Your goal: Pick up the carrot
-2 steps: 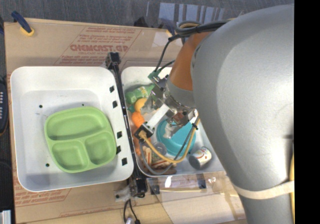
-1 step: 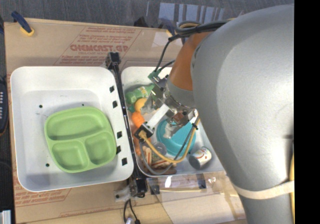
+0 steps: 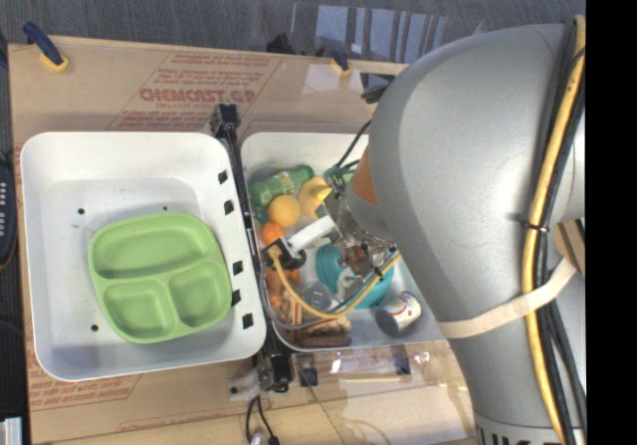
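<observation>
Right bin, near end [image 3: 423, 333]: a grey-and-white can [image 3: 401, 312] by the near wall, and a dark brown thing [image 3: 320, 333] lying along it.
Carrot [image 3: 274, 292]: my best guess is the orange piece low on the bin's left side, half hidden under a yellow cable [image 3: 299, 299]; too cluttered to be sure.
Handling: likely a light, stiff, smooth toy, so it may slip or roll; the bare middle of its length looks the best hold, across the narrow way.
Hazard: neighbours touch it, and the cable could snag.
Hand [image 3: 350, 256]: down among the bin's things, over a teal cup [image 3: 333, 272]; I cannot tell whether it is open, closed or gripping.
Right bin, far end: a round orange fruit [image 3: 285, 210], a yellow piece [image 3: 317, 192] and a green thing [image 3: 274, 182].
Left bin [image 3: 60, 164]: holds a green tray [image 3: 161, 276] with three compartments, nothing in them.
Arm [image 3: 478, 194]: hides the right bin's right side.
Bench [image 3: 199, 85]: cardboard under both bins.
</observation>
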